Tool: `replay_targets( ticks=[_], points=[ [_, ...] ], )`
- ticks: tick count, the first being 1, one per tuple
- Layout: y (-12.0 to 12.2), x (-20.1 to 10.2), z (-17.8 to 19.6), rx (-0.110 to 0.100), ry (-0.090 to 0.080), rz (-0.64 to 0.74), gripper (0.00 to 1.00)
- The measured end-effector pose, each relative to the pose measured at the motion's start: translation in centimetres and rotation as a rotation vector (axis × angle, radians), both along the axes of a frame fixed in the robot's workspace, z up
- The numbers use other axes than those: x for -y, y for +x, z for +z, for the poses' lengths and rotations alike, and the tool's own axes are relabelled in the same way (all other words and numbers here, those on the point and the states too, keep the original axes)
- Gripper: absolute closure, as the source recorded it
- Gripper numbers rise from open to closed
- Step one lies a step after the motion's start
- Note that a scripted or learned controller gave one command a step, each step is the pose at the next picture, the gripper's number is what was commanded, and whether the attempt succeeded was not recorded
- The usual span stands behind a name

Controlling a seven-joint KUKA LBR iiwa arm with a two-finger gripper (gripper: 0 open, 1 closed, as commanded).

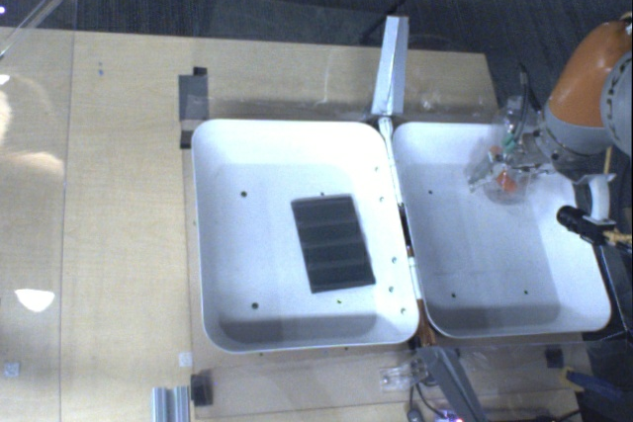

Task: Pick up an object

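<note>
Two shallow white bins sit side by side on a pale wooden tabletop [109, 242], and the left bin [223, 212] holds one object: a dark grey, ribbed rectangular pad [333, 242] lying flat near its centre, slightly turned. Farther back, at the far edge of the right bin [495, 292], one translucent pincer [506, 165] hangs from the single grey-and-orange arm [593, 94]. It seems to carry a small orange speck, and whether it is apart or together cannot be told.

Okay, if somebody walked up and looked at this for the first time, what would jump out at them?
Most likely the dark ribbed rectangular object, lying flat and slightly askew near the middle of the left bin, stark against the white. Next, the orange band of the arm at the upper right, with the gripper low over the far corner of the right bin, something small and orange-tinted blurred at its tip.
</note>
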State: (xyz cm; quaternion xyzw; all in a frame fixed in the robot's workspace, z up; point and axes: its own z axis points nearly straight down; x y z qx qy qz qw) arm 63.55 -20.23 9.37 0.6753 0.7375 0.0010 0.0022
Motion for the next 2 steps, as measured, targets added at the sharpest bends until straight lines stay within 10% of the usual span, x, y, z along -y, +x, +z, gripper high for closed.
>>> replay_targets(
  ticks=[1, 2],
  points=[
    [0.2, -0.2, 1.2, 0.005, -0.002, 0.005, 1.00],
    [3.5, -5.0, 9.4, 0.003, -0.001, 0.194, 1.00]
  ],
)
